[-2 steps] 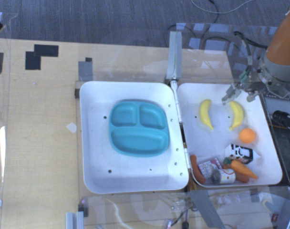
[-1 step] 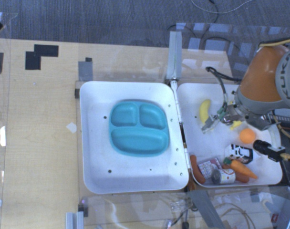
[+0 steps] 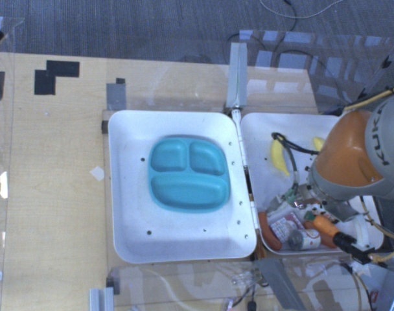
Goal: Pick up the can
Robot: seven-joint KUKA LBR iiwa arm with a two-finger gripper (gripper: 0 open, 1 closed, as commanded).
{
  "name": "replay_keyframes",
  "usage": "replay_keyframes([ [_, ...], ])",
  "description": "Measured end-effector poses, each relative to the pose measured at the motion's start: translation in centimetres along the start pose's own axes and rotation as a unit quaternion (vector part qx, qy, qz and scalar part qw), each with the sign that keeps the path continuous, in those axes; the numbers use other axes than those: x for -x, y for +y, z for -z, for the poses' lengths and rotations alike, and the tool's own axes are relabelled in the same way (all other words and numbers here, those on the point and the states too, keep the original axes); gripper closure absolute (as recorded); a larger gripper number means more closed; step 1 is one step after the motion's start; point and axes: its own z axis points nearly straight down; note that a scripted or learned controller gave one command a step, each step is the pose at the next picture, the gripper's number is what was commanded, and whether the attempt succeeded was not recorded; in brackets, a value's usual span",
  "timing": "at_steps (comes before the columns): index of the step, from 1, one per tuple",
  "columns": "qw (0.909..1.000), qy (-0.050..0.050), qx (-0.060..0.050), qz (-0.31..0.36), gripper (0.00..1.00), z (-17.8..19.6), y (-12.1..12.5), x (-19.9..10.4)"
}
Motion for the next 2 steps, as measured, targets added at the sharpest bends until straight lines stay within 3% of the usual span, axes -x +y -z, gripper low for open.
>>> replay_keyframes([
  [1, 0.9976, 0.000, 0.000, -0.069, 0.00, 2.7, 10.2, 2.7],
  [2, 0.9946, -0.002, 0.001, -0.103, 0.00, -0.5, 6.5, 8.7],
])
